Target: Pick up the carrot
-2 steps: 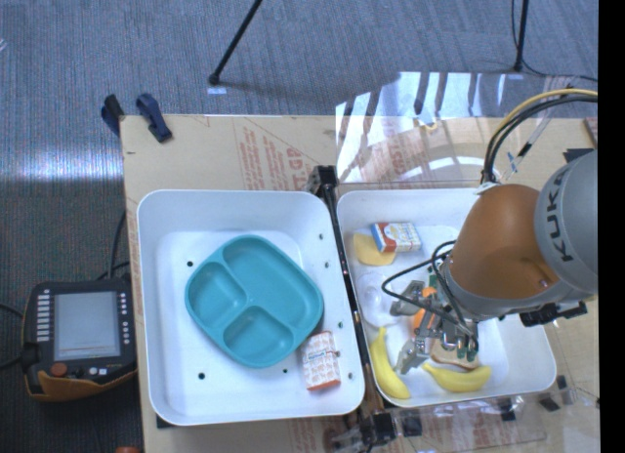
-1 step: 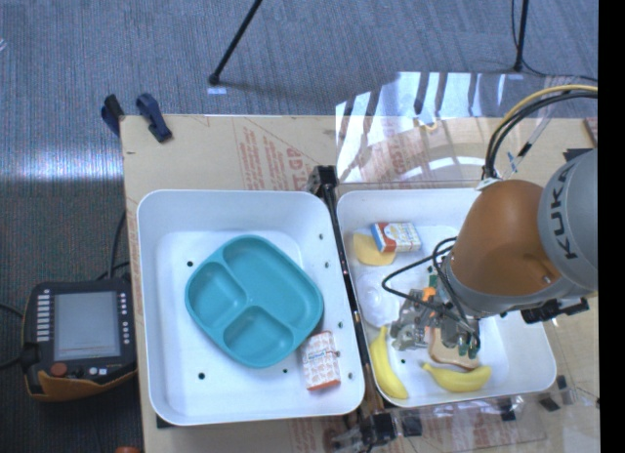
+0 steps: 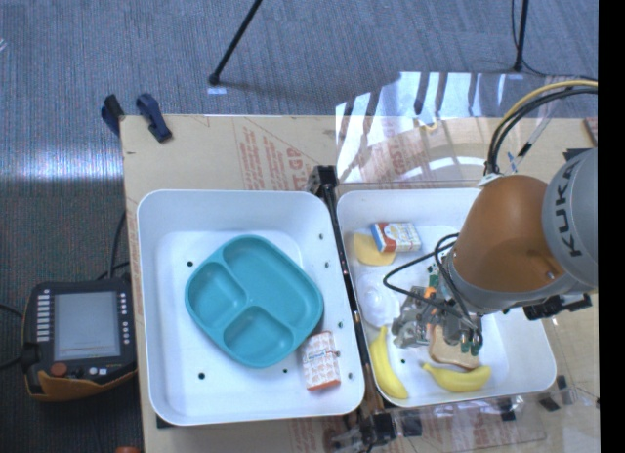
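The carrot (image 3: 442,351) is hard to make out. The best guess is the tan-orange piece in the right bin (image 3: 532,363), touching or just under the gripper (image 3: 437,324) on its near side, between two bananas. Its long axis cannot be read. The gripper hangs low over it, and whether it is open or closed cannot be told, so no hold is confirmed.
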You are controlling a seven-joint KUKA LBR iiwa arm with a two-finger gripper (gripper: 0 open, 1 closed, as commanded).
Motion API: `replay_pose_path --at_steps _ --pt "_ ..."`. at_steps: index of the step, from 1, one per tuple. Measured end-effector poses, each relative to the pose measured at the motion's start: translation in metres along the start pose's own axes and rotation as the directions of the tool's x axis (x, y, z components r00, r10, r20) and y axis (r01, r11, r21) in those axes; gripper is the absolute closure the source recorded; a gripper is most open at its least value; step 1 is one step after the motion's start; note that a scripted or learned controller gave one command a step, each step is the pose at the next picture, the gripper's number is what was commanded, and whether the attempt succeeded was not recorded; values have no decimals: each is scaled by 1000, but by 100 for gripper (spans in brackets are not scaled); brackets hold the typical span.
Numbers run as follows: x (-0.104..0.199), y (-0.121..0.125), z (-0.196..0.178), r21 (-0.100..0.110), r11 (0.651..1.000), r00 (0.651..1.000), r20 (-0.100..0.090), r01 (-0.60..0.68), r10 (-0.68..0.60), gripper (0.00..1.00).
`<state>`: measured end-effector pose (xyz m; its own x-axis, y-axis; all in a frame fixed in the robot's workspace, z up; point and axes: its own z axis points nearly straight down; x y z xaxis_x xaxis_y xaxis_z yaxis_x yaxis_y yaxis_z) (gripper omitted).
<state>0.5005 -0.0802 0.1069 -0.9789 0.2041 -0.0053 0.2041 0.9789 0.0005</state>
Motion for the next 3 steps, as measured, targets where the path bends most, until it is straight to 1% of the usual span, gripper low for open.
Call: replay_pose_path --at_steps 1,2,3 --pt "-1 1 -9 0 1000 1000 1 5 -5 100" --pt "-61 107 -83 -4 969 969 -1 -247 247 100" --pt "-79 92 -79 6 717 717 -4 -697 697 100"
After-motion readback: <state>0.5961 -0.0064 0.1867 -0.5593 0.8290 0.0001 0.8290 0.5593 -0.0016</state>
